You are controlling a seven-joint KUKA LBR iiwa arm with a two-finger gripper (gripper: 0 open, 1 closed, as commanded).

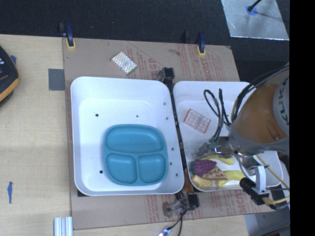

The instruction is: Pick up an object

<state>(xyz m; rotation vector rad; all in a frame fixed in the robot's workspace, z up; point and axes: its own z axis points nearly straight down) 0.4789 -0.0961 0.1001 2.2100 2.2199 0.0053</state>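
Note:
My gripper point(212, 148) hangs low over the right bin point(189, 95), under the grey and orange wrist point(258, 117). Just below it, in the bin's near part, lie a purple grape bunch point(204, 167), a yellow banana-like piece point(232, 176) and a tan piece point(201, 182), packed close together. The gripper's tip sits right above the grapes, and whether it touches them is unclear. A red-printed white packet point(197, 120) lies flat further back in the same bin.
The left bin point(86, 97) holds a blue divided plate point(135, 154). Black cables point(216, 107) loop over the right bin beside the arm. A small patterned packet point(123, 62) lies on the cardboard behind the bins. A yellow and black device point(7, 75) sits at the far left.

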